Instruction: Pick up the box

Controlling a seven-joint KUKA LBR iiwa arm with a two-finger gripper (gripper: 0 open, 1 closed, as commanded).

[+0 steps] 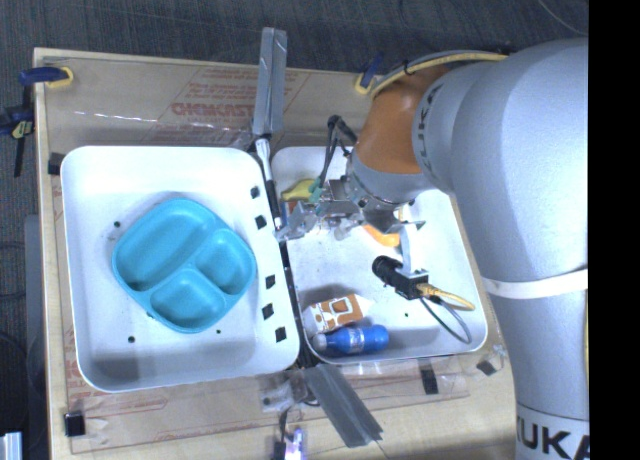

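Gripper point(308, 212): low in the 10 o'clock corner of the right-hand shallow white bin point(452, 248), close to its left wall. I cannot tell from this slant whether it is spread or pressed together, and I see nothing pinched in it.

Small yellow object point(299, 190): just beside the gripper at its 12 o'clock. Shape unclear to me.

Small orange object point(381, 236): at the gripper's 3 o'clock, partly under the wrist.

Small white-and-orange cardboard box point(333, 310): lying on the floor of the right-hand bin at the bin's 7 o'clock, at 6 o'clock from the gripper and well apart from it.

Blue plastic cylinder point(360, 338): lying on its side against the box at the box's 5 o'clock, by the bin's near wall.

Grey arm point(520, 158) with orange band point(388, 136): enters from 3 o'clock and covers the bin's 1 o'clock corner.

Left-hand shallow white bin point(100, 353): holds one blue plastic tray with three compartments point(183, 263), about centre, tilted toward 10 o'clock.
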